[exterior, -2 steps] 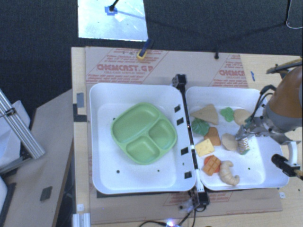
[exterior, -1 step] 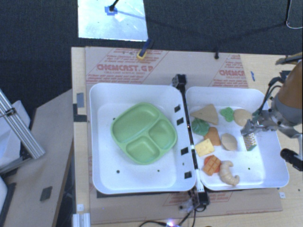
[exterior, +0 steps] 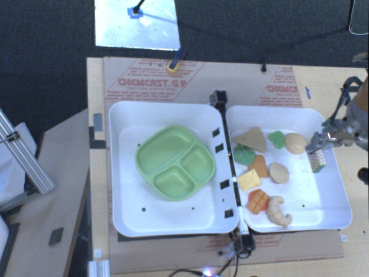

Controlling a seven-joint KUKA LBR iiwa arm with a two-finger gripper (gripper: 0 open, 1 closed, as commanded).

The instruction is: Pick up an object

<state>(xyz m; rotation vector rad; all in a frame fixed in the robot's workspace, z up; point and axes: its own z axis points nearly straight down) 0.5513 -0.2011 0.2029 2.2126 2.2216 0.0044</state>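
Note:
The right bin (exterior: 331, 209) holds several toy foods. A tan wedge (exterior: 251, 138), a light green leaf (exterior: 277, 138) and a pale egg-shaped piece (exterior: 294, 143) lie along its far side. Nearer the middle are a dark green leafy piece (exterior: 243, 155), an orange slice (exterior: 260, 166), a beige round piece (exterior: 279, 172) and a yellow block (exterior: 249, 180). An orange scored piece (exterior: 258, 200) and a tan curved piece (exterior: 278, 210) lie at the front. My gripper (exterior: 316, 159) hangs low over the bin's right part, just right of the egg-shaped piece, with bare white floor under it.
A green divided plate (exterior: 174, 162) lies in the left bin (exterior: 124, 212). A black divider with clips (exterior: 228, 166) runs between the bins. A shiny metal sheet (exterior: 137, 16) lies beyond the bench, and metal rails (exterior: 20, 154) stand at the left.

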